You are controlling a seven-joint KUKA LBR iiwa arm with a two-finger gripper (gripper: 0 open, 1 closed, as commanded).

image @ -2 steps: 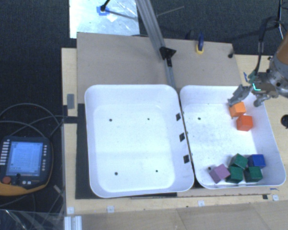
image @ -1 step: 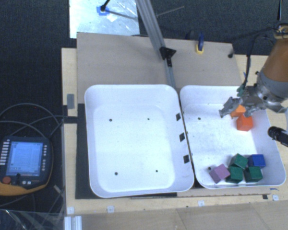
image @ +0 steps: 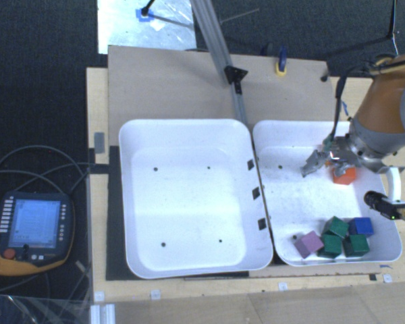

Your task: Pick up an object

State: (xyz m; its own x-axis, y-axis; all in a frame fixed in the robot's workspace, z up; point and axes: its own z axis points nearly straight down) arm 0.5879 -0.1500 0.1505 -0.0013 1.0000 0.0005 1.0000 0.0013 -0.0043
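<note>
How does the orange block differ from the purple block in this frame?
The orange block lies alone by the claw, mid-bin; the purple block sits at the right bin's near edge, beside the green and blue blocks. Orange is partly hidden by the arm; purple shows fully. Both are small blocks in the right bin.

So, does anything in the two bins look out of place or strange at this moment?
Nothing stands out. In the right bin, the blocks sit huddled in the near corner: green, blue and purple. One orange block lies apart, beside the gripper. The left bin looks undamaged.
</note>
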